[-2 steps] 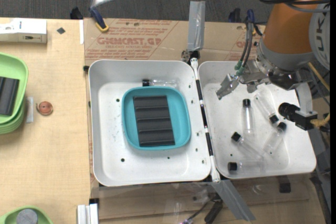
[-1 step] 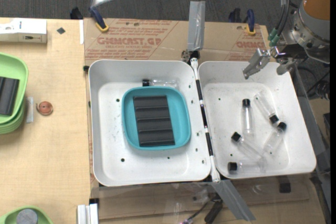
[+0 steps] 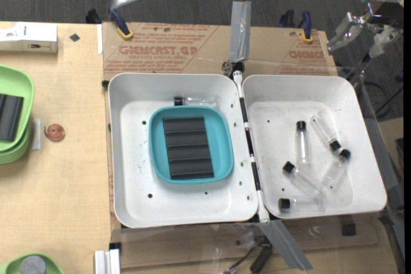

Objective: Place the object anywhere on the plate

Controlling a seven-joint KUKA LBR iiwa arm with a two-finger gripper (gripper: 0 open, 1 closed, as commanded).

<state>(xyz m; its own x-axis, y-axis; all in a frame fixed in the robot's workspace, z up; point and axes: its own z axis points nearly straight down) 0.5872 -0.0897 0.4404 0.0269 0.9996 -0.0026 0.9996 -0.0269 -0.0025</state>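
A teal square plate (image 3: 157, 138) with a dark ridged insert (image 3: 187, 147) lies in the left bin (image 3: 128, 202). One clear vial with a black cap (image 3: 196, 101) lies just behind the plate, against the bin's far wall. Several more clear vials with black caps lie scattered in the right bin (image 3: 359, 196), among them one upright in the picture (image 3: 300, 143) and one near the front (image 3: 302, 204). My gripper (image 3: 350, 27) hangs at the upper right, outside and behind the right bin, well away from every vial and the plate.
A cardboard sheet (image 3: 167, 48) held by clamps lies behind the bins. On the wooden bench at the left stand a green tray (image 3: 22, 90), a white box (image 3: 29, 38) and a small round orange piece (image 3: 55, 132).
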